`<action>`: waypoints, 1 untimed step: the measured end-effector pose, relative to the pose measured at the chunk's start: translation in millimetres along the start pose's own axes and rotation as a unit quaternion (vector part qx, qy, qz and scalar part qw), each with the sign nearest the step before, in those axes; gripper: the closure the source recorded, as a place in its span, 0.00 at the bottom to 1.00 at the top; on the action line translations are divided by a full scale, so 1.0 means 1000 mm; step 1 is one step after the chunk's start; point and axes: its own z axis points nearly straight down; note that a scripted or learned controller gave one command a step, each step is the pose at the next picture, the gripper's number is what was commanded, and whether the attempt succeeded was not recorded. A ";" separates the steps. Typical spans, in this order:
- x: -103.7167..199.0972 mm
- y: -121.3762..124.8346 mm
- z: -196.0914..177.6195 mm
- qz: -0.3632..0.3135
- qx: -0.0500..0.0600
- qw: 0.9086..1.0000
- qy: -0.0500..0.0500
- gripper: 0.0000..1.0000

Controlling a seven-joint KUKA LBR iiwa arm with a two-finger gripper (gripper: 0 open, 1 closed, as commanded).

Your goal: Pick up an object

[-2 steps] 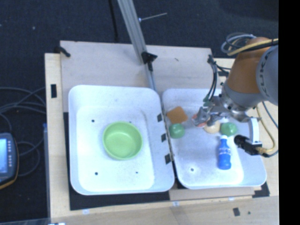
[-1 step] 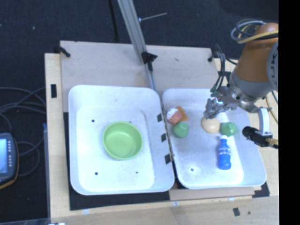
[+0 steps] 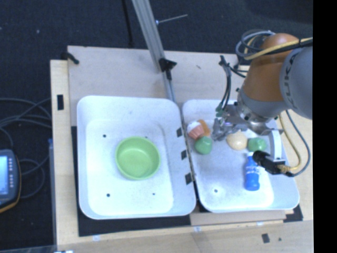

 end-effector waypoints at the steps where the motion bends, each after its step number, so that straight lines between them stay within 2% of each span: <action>1: 0.048 -0.013 0.005 0.000 0.000 1.000 0.000 1.00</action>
